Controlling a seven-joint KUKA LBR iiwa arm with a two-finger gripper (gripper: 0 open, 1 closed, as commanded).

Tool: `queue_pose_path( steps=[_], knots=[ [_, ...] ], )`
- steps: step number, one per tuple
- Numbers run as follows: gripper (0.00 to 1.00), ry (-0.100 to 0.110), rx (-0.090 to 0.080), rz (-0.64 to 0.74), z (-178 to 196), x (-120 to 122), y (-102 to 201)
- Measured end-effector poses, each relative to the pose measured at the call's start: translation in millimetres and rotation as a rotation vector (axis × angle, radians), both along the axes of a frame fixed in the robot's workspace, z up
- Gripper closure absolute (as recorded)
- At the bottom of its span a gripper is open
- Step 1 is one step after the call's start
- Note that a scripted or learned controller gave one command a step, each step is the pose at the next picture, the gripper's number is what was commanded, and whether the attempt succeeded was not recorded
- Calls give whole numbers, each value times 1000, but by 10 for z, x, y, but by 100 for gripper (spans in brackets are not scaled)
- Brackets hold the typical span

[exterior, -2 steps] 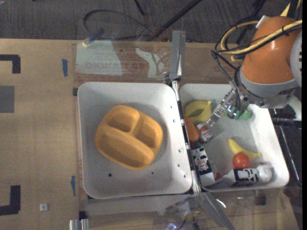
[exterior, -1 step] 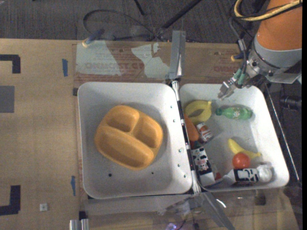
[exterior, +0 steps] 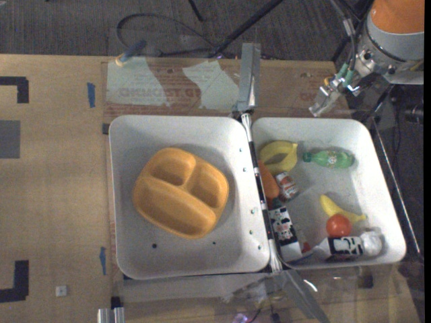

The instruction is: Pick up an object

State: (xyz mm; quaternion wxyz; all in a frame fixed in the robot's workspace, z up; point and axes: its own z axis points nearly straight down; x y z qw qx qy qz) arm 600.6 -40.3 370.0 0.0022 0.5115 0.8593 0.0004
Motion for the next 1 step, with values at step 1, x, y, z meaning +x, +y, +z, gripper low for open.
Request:
queue_pose_path(
  steps=[1],
  knots=[
    [100, 4, 1, 466, -1364, -155, 50]
  ],
)
